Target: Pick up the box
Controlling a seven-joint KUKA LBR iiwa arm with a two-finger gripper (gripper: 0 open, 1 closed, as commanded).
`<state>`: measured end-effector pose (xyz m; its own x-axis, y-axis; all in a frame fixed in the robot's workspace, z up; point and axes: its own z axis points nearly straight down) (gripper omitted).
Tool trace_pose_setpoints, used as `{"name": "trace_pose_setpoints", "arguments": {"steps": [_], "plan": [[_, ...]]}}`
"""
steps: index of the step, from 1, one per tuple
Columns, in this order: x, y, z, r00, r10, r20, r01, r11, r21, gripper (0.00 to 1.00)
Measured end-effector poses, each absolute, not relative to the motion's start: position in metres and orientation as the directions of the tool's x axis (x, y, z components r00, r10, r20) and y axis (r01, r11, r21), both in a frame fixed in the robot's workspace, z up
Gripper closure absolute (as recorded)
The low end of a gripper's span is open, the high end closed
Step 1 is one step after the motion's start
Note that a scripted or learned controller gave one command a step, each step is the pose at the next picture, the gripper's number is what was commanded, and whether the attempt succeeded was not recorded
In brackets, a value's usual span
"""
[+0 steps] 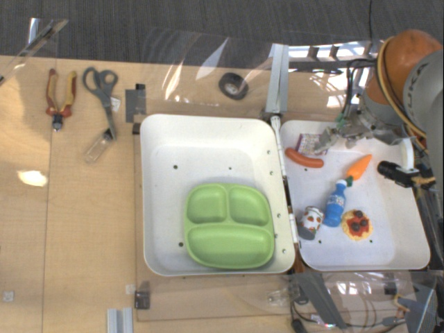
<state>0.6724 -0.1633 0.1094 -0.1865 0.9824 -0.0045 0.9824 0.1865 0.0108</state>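
Where the fingers (331, 136) reach, the box (308, 143) lies just beside.

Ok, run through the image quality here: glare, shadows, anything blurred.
Camera view: glare streaks show on the clear sheet behind the bins, and a bright reflection sits on the wooden bench at left. The left bin is evenly lit, with soft shadow under the green tray. The arm at top right looks soft, and the small box in the right bin is too blurred to read.
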Motion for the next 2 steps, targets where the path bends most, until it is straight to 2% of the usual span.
{"name": "trace_pose_setpoints", "arguments": {"steps": [1,2], "plan": [[0.671,-0.108,0.093,-0.246,0.969,-0.006,0.969,0.246,0.006,0.0],[0.671,-0.111,0.104,-0.247,0.969,-0.011,0.969,0.247,0.004,1.0]]}}
